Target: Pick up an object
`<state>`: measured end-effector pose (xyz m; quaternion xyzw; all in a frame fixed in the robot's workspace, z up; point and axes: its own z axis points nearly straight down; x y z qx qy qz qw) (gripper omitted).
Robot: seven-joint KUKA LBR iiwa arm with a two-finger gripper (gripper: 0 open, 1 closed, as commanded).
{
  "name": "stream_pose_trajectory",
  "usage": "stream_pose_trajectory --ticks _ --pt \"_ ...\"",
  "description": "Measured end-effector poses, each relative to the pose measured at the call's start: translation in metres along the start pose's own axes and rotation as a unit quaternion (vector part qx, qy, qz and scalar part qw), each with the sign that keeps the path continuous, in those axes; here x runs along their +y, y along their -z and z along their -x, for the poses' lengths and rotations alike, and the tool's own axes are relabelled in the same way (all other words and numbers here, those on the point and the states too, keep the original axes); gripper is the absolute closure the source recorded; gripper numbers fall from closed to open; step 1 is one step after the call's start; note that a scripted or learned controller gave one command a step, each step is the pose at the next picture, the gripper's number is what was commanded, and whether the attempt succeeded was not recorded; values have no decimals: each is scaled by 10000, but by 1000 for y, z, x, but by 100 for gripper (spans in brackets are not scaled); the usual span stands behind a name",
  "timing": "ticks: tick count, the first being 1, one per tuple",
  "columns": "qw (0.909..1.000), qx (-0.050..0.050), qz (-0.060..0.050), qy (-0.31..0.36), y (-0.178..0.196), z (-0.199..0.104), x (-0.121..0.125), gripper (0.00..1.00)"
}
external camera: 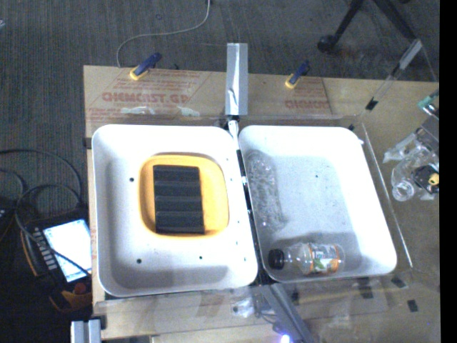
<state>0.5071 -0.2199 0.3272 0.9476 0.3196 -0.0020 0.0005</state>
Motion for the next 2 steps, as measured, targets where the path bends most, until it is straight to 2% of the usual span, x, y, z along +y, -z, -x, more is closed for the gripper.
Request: stream_pose_trajectory --ticks 1,2 --pt "9911 -4 -22 -1333 -99 6 -32 0" --pt "9912 -19 -44 -1324 -92 5 -33 100"
